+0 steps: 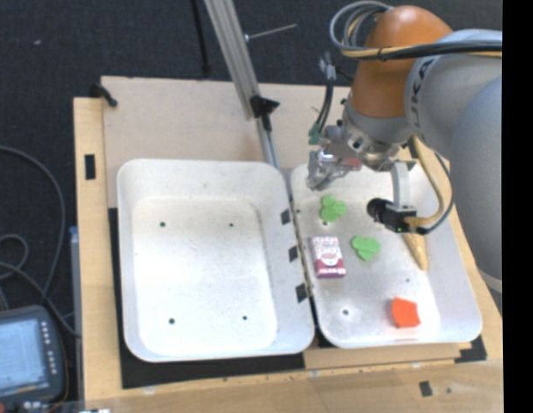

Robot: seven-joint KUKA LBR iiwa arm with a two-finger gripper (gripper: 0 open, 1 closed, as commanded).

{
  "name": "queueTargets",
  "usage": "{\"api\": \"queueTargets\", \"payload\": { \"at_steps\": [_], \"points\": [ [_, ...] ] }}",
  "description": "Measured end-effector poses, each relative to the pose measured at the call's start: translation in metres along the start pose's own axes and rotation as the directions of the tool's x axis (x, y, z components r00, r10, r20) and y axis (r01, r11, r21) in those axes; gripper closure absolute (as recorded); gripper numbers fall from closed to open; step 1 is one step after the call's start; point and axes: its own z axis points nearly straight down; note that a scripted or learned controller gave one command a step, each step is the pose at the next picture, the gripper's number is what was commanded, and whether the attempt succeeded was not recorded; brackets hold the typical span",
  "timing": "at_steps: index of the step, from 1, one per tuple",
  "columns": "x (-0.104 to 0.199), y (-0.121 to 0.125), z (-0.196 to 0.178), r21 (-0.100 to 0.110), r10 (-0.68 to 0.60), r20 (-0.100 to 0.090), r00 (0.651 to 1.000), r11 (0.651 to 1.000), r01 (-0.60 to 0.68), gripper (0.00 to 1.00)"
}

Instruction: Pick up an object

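My gripper [320,175] hangs over the far left corner of the right bin [447,312], just above a green clover-shaped piece [333,208]. A second green piece [366,248] lies near the bin's middle. A small pink and white box [328,257] sits by the bin's left wall. An orange block [405,312] rests near the front right corner. A tan cone-shaped piece [415,249] lies along the right side, next to a black fitting on a cable [388,212]. Nothing shows between the fingers.
The left bin [206,256] stands beside the right one, their walls touching in the middle. A slanted aluminium pole [236,54] rises behind the bins. A pendant with a screen [21,351] lies off the bench at the lower left.
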Motion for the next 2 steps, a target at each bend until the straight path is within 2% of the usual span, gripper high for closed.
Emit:
{"api": "queueTargets", "payload": {
  "at_steps": [2],
  "points": [
    [0.117,0.019,-0.023,-0.006,-0.002,0.000,1.000,1.000,0.002,1.00]
  ]
}}
